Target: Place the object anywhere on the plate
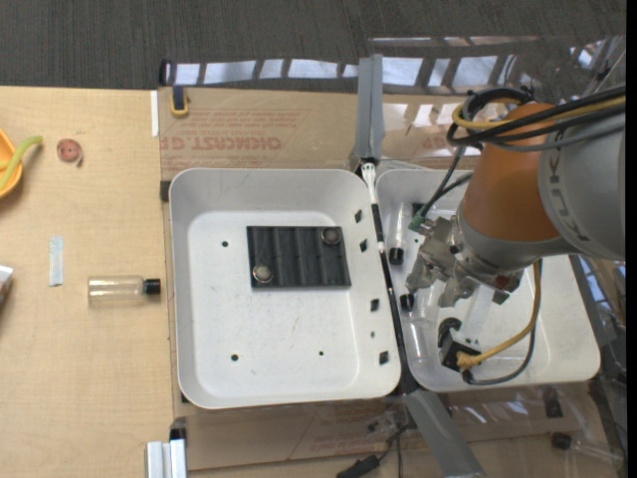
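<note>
A black ribbed plate (299, 257) lies in the middle of the left bin (199, 297). Two small round metal pieces rest on it, one at its near left corner (262, 273) and one at its far right corner (330, 235). My gripper (430, 279) hangs low over the left part of the right bin (567, 352), under the orange band of the arm (508, 192). It is to the right of the plate, across the wall between the bins. A small dark item (396, 256) lies by that wall, just left of the gripper.
Yellow and black cables (488, 352) loop from the wrist down into the right bin. On the wooden bench to the left lie a clear bottle with a black cap (121, 288), a small strip (56, 261) and a round red piece (68, 149).
</note>
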Controlling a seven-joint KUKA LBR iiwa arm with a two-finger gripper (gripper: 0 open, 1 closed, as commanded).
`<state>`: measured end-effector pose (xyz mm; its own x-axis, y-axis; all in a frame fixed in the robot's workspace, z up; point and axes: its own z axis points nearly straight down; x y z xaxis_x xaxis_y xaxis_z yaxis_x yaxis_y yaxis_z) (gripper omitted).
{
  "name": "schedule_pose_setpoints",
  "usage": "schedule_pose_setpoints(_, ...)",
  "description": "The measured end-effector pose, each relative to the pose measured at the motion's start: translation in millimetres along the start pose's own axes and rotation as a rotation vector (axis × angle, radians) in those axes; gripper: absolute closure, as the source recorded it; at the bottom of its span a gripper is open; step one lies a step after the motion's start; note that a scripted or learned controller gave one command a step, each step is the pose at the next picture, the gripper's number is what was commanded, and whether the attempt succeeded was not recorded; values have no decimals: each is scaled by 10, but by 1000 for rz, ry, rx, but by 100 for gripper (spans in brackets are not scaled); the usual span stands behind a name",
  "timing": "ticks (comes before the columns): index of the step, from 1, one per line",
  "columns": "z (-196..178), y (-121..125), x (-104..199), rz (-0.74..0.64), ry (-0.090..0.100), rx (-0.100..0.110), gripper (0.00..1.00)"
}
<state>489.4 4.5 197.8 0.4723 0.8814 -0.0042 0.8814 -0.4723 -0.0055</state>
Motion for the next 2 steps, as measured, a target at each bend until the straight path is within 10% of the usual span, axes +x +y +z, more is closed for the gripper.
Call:
schedule_pose_setpoints(1, 81, 496, 39, 25, 0, -1, 100)
schedule_pose_setpoints(2, -765, 1488, 50, 3, 1, -4, 100)
